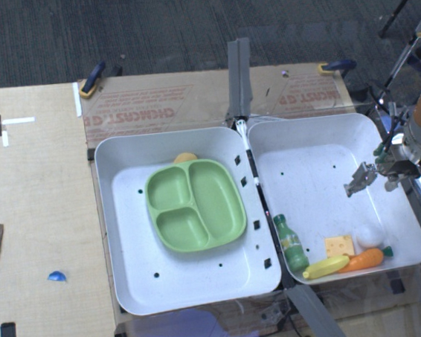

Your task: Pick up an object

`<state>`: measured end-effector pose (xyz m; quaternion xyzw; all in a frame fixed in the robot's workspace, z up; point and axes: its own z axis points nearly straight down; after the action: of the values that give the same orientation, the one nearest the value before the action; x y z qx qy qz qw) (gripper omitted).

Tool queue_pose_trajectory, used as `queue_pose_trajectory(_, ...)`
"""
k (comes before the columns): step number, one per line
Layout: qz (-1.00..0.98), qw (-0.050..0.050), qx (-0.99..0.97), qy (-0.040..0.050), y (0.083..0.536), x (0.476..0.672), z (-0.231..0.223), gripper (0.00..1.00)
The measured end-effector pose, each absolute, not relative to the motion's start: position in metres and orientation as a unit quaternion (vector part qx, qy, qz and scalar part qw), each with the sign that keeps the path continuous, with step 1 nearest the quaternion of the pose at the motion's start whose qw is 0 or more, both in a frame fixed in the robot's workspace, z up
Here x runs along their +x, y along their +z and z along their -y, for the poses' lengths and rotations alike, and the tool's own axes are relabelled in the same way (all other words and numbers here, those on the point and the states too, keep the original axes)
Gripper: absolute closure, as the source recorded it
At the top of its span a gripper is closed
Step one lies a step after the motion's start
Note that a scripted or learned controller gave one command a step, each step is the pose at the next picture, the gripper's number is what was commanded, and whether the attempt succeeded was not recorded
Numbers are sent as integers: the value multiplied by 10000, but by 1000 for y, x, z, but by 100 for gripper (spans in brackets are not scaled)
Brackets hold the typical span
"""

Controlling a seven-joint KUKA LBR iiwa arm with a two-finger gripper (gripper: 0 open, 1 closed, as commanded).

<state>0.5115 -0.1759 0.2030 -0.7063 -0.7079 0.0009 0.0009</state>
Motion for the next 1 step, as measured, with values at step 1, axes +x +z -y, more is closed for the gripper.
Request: queue_pose_trajectory(1,7445,2,-6676,1,91,478,146,0)
